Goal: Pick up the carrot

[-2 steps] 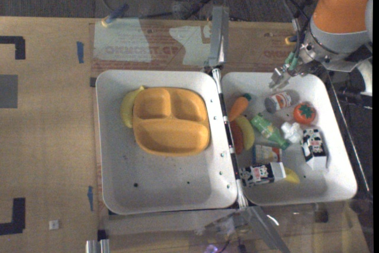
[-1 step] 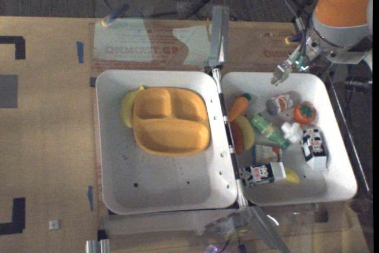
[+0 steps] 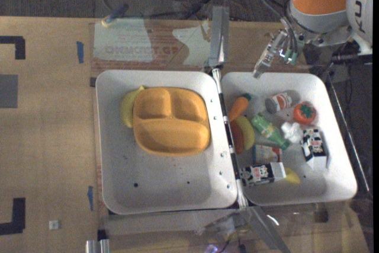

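Brown tabletop (image 3: 53, 127) carries 2 shallow white bins side by side. Left bin (image 3: 172, 189) holds an orange divided tray (image 3: 172, 120) with a banana (image 3: 127, 108) tucked against its left edge. Right bin (image 3: 331, 178) holds the carrot (image 3: 238, 108) near its upper left corner, lying at a slant, green top uppermost, just beside a second banana (image 3: 246, 132) and a green bottle (image 3: 267, 131); a can (image 3: 280, 101), a tomato (image 3: 304, 112) and 2 milk cartons (image 3: 263, 173) lie nearby. Gripper (image 3: 269, 59) hangs above the bin's far rim, well apart from the carrot, nothing between its fingers; whether they are apart or together cannot be determined. Judgement: carrot likely light, rigid, smooth plastic; grasp across its thicker middle.
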